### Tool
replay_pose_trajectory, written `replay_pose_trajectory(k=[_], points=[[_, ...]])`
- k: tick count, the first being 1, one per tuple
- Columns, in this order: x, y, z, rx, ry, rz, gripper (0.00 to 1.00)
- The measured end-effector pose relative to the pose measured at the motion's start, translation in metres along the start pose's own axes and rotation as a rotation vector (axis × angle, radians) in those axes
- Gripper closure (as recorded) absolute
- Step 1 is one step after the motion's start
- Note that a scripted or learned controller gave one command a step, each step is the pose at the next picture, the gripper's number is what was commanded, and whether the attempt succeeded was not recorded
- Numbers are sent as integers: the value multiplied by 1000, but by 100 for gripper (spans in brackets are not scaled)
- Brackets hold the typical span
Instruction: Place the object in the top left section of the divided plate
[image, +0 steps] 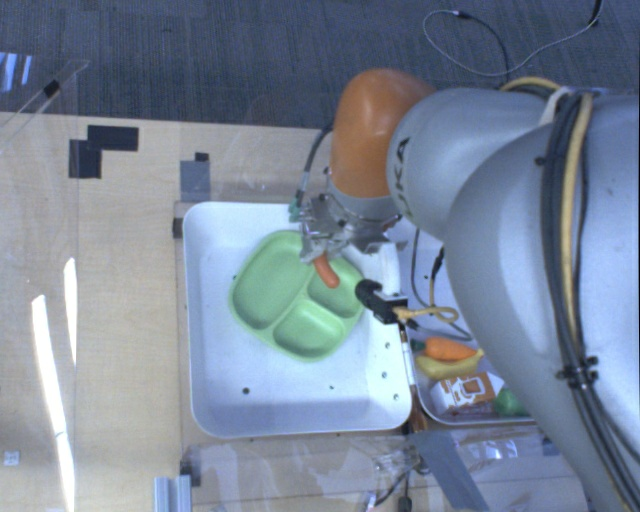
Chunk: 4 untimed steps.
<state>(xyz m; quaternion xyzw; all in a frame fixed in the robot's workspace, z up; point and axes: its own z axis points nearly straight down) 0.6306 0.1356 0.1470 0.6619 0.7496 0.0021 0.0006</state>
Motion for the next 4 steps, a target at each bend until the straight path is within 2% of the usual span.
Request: replay_pose_trajectory(k=[1, 2, 3, 4], points=[[-58, 33, -40, -4, -2, -178, 100], [-58, 33, -40, -4, -2, -180, 0], [-57, 35, -53, -12, -2, -183, 100], [-123, -53, -40, -2, -2, -269, 100]])
